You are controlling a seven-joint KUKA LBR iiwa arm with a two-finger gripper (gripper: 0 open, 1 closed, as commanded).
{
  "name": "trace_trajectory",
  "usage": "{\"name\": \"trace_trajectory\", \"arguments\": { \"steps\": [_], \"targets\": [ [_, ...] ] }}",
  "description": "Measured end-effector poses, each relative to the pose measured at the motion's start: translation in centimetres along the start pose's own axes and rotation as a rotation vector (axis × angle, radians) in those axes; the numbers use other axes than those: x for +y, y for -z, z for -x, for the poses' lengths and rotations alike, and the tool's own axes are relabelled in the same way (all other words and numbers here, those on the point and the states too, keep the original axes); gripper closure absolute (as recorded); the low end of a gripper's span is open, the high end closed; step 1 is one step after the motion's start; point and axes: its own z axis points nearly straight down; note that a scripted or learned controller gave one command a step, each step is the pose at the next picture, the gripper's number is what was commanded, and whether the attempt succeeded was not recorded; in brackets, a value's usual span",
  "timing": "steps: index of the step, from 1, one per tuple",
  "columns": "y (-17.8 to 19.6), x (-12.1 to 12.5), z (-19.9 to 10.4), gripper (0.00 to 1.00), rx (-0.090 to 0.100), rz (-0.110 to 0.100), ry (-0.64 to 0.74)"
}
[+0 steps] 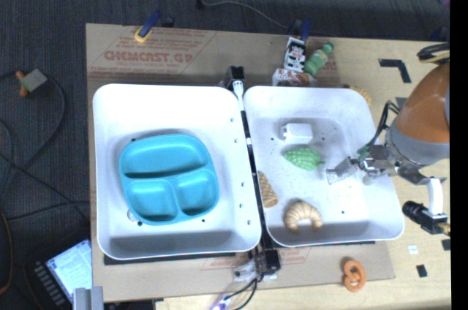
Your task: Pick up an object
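The right bin holds a small white block, a green leafy piece, a tan croissant and a brown ridged piece against its left wall. My gripper reaches in from the right, low over the bin floor. It is just right of the green piece and apart from it. Nothing shows in its grasp.
A blue divided tray lies in the left bin. On the bench, a green bottle and a printed packet sit behind the right bin, and an orange ring lies in front. The arm's body hangs over the bin's right rim.
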Motion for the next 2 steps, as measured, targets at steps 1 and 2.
{"name": "trace_trajectory", "arguments": {
  "steps": [1,2],
  "targets": [
    [6.9,-3.3,-3.7,0.00,-0.012,0.008,-0.004],
    [17.1,-2.2,-2.8,0.00,-0.014,0.010,-0.004]
  ]
}}
